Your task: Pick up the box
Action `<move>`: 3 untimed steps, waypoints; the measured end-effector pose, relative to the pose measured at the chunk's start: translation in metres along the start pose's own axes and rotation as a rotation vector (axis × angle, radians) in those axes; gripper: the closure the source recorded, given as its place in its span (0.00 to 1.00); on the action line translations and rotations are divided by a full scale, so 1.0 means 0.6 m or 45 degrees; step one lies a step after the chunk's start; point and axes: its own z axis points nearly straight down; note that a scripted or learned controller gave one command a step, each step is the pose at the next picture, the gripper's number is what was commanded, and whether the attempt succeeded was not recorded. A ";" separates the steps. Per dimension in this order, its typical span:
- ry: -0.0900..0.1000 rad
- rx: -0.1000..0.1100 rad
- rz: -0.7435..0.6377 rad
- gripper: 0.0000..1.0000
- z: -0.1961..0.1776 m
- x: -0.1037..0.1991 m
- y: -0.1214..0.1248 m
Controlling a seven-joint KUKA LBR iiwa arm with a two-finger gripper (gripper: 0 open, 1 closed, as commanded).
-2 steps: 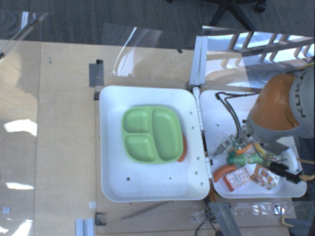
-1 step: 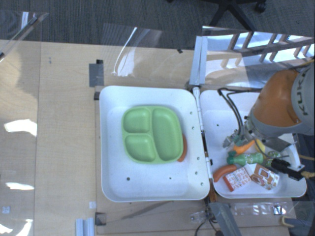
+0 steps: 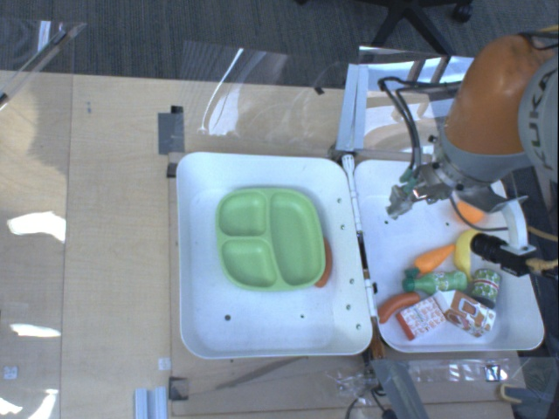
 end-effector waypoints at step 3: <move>0.017 0.046 -0.020 0.00 0.257 -0.223 0.114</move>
